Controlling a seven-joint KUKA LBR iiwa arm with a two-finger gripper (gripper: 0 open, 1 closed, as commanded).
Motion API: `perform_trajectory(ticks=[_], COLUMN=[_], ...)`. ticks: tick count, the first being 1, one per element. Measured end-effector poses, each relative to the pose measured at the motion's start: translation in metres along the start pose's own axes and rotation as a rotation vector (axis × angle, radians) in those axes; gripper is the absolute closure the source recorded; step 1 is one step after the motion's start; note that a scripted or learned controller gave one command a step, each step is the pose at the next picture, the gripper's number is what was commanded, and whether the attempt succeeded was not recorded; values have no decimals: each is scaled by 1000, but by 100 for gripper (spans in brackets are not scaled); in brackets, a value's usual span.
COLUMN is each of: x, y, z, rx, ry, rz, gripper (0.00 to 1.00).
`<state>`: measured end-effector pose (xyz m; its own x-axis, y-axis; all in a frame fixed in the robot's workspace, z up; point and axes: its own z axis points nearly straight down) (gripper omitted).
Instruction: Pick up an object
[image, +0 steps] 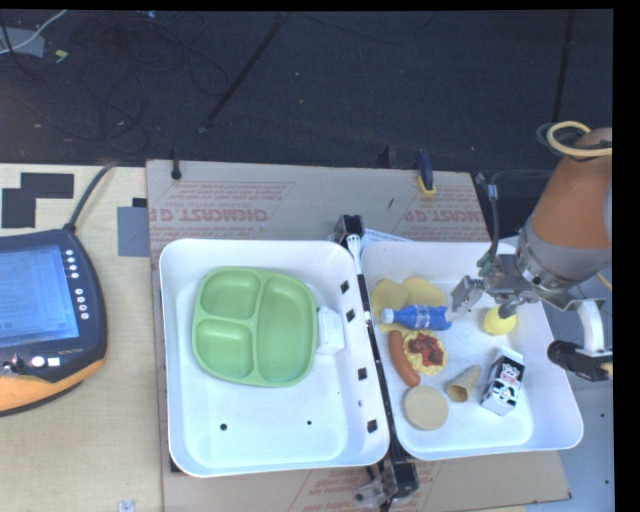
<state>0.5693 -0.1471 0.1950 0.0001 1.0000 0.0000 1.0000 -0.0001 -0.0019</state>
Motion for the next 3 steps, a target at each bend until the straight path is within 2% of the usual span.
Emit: perform_trajectory(ticks=[1,2,3], x=[19,31,33], y=[-5,27,25], z=[77,87,88], rx=[-6,-18,-25], ry=[-1,-1,-5], rz=[1,2,2], gripper=[0,0,0])
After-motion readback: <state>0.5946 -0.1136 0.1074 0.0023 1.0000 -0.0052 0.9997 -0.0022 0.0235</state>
